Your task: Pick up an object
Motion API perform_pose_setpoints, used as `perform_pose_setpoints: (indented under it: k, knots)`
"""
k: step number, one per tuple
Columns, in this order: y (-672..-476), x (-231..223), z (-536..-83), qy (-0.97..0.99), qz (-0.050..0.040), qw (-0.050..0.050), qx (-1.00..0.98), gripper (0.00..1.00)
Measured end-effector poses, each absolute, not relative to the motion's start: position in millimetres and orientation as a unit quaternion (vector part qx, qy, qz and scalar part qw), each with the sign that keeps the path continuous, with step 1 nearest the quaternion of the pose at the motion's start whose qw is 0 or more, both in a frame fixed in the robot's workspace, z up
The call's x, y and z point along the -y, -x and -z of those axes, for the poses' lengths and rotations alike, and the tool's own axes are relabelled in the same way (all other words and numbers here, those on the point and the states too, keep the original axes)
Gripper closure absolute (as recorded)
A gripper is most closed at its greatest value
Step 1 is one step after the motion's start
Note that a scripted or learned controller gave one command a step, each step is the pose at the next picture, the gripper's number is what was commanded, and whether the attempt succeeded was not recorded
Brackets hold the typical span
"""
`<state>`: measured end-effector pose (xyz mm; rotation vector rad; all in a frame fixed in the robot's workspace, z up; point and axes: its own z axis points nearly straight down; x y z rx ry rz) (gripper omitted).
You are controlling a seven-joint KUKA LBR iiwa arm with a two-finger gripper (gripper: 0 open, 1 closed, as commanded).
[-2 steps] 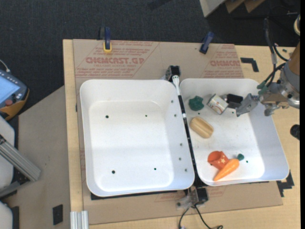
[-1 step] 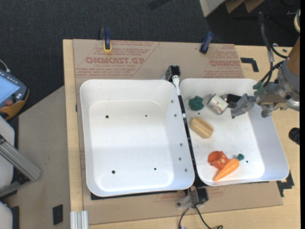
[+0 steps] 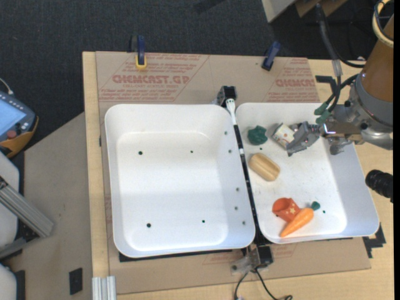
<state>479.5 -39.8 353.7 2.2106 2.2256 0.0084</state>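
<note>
The right bin (image 3: 350, 186) holds several small objects. A dark green lump (image 3: 257, 134) lies near its back left corner. Beside it sits a small white and tan piece (image 3: 282, 132). A tan bread-like roll (image 3: 264, 167) rests at the left side. Toward the front lie a red piece (image 3: 286, 207) and an orange carrot (image 3: 297, 222) with a green tip. My gripper (image 3: 300, 139) reaches in from the right and hovers low over the back of the right bin, just right of the white and tan piece. Nothing shows between its fingers.
The left bin (image 3: 125, 130) sits beside the right one on a cardboard sheet (image 3: 156, 74). A blue and yellow clamp (image 3: 140, 52) and a blue clamp (image 3: 270, 55) hold the sheet's back edge. A black divider strip (image 3: 240, 161) runs between the bins.
</note>
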Motion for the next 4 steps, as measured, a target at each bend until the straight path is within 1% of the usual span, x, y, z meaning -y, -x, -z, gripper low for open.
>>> perform_pose_setpoints:
  k: [1,2,3,4]
  knots:
    - [-480.5,42.9,-361.2,-0.707,-0.0014,0.002,-0.708,1.0]
    - [-500.2,-65.2,-364.6,-0.703,-0.0021,0.0,-0.711,1.0]
    - [-477.9,-78.6,-335.3,-0.706,0.0022,-0.002,-0.708,1.0]
    - [-479.6,-131.5,-387.0,-0.705,-0.0034,0.001,-0.709,1.0]
